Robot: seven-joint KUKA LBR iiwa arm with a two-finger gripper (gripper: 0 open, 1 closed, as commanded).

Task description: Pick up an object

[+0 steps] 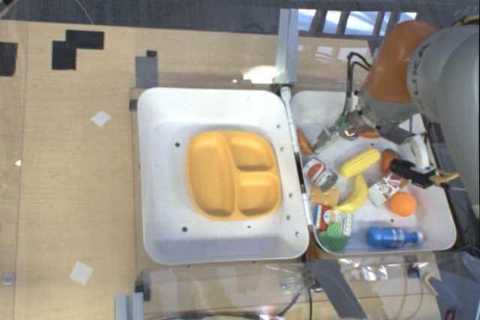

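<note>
- Hovering low over the right bin (448, 232), claw (346, 127) poised among the clutter; whether parted, cannot tell.
- Corn cob (359, 161) lies just beside it, likely target.
- Yellow tray (232, 174) occupies left bin (161, 236).

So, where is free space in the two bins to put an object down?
Left bin: bare white floor all around the yellow tray, widest along the near and left walls. Right bin: crowded with corn, banana, orange and bottle; only its far-left corner is bare.
</note>
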